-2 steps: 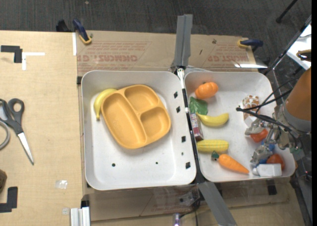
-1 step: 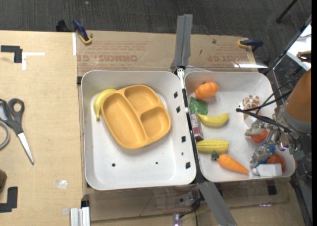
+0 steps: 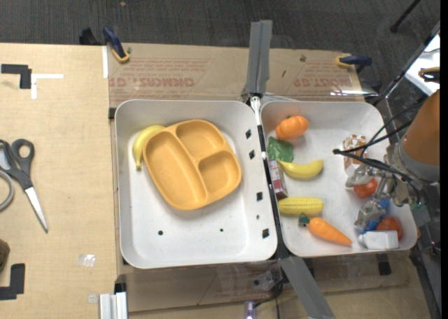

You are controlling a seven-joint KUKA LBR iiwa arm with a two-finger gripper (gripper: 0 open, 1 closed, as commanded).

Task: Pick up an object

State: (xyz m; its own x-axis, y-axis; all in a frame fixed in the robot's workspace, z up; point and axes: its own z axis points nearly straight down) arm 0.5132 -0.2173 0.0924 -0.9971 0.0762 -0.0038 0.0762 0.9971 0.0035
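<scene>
The right bin (image 3: 329, 111) holds an orange pumpkin-like toy (image 3: 292, 126), a green piece (image 3: 280, 150), a small yellow banana (image 3: 302, 168), a corn cob (image 3: 300, 206) and a carrot (image 3: 329, 231). My gripper (image 3: 369, 195) hangs low over the bin's right side, above a red tomato-like toy (image 3: 364, 187) and a blue-and-grey item (image 3: 369, 215). A white block (image 3: 381, 240) and a second red piece (image 3: 389, 226) lie in the near right corner. Cables and the gripper body hide what sits directly beneath it.
The left bin (image 3: 140, 234) holds an orange divided plate (image 3: 192, 164) with a yellow banana (image 3: 142, 143) tucked at its left rim. Scissors (image 3: 24, 174) lie on the wooden bench at the far left. A grey bar (image 3: 259, 59) runs between the bins.
</scene>
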